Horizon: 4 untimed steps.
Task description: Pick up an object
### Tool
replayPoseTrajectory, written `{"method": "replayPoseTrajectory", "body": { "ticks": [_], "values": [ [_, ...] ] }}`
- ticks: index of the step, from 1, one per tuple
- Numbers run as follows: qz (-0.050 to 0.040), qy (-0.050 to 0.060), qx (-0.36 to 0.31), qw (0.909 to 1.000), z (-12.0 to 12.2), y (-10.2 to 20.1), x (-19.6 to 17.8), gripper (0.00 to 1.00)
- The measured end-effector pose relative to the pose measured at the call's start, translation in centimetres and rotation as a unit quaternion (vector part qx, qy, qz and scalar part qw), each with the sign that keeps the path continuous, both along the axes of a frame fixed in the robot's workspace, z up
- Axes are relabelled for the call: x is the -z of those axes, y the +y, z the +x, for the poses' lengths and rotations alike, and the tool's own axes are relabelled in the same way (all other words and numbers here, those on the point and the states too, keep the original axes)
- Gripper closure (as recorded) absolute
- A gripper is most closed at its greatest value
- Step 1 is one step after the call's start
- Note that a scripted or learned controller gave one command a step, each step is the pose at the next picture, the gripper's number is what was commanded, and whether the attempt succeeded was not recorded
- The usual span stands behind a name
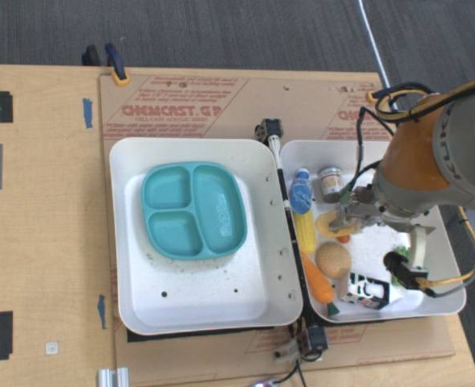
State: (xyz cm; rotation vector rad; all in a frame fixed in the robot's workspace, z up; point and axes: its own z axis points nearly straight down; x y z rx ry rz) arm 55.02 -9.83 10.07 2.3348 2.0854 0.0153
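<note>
Glossy teal plastic plate (194, 210), matt white bin (132, 240)

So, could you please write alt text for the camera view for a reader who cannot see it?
A grey and orange robot arm reaches from the right into the right bin, over a corn cob, a blue bottle, a carrot and a tan ball. The left bin holds a teal divided plate.

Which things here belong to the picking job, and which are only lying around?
For the job: gripper, corn cob, tan ball, carrot, blue bottle, small can, right bin.
Lying about: teal divided plate, left bin.
</note>
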Motion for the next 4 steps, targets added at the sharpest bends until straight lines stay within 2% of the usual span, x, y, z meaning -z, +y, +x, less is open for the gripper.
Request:
{"method": "replayPoseTrajectory", "body": {
  "ticks": [1,2,3,4],
  "values": [
    [0.0022,0.007,0.194,0.9809,-3.2,1.6,-8.4,1.00],
    [0.0021,0.007,0.194,0.9810,-3.2,1.6,-8.4,0.00],
    [0.0022,0.005,0.252,0.9677,-0.5,-3.8,1.4,0.00],
    [0.0019,0.006,0.251,0.9679,-0.5,-3.8,0.5,1.00]
  ]
}}
